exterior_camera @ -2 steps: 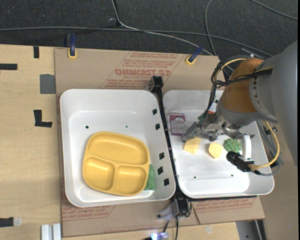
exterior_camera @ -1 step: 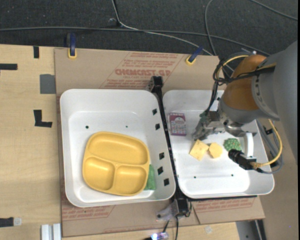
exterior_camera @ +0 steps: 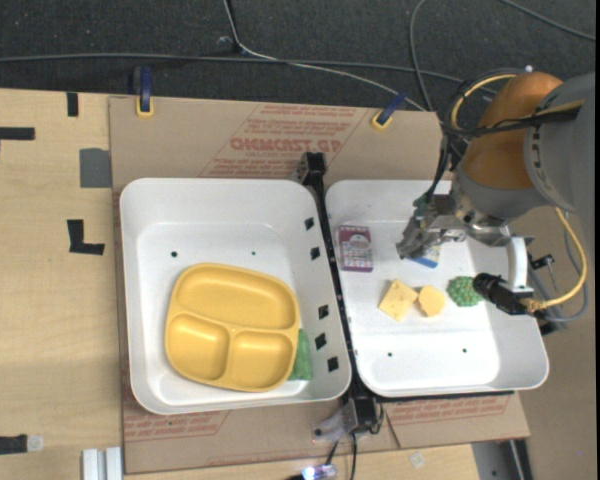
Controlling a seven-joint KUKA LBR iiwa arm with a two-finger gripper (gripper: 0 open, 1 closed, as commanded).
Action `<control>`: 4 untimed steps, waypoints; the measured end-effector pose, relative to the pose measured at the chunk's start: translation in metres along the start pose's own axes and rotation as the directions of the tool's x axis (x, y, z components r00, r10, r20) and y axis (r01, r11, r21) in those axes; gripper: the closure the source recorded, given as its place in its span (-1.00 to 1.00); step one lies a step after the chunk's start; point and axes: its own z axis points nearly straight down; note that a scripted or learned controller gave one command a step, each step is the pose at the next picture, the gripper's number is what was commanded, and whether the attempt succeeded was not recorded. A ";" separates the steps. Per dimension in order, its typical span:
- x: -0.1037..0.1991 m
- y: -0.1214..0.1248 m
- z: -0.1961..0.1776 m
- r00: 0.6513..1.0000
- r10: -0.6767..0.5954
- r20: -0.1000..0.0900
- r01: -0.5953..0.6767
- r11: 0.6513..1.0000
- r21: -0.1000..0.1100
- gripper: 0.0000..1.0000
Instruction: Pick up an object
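My gripper (exterior_camera: 418,248) hangs low over the right bin (exterior_camera: 450,368), near its upper right part. A small blue object (exterior_camera: 427,261) peeks out right under the fingertips; whether it is held cannot be seen. A maroon card packet (exterior_camera: 355,248) lies to the gripper's left. Below the gripper lie a pale yellow wedge (exterior_camera: 398,300) and a smaller yellow-orange piece (exterior_camera: 432,301). A green knobbly object (exterior_camera: 463,291) sits to their right.
The left bin (exterior_camera: 150,218) holds a yellow divided plate (exterior_camera: 232,325) with a green item (exterior_camera: 302,356) tucked at its right edge. The arm's body and cables crowd the right bin's upper right corner. A black divider (exterior_camera: 325,258) separates the bins.
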 end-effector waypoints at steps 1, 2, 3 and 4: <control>-0.002 -0.002 -0.063 1.000 0.000 0.001 0.000 1.000 0.000 1.00; -0.002 -0.001 -0.095 1.000 0.000 0.000 0.000 1.000 0.001 1.00; 0.045 0.005 -0.082 1.000 -0.003 -0.001 0.003 1.000 0.005 1.00; 0.102 -0.003 -0.079 1.000 -0.003 -0.001 0.003 1.000 0.006 1.00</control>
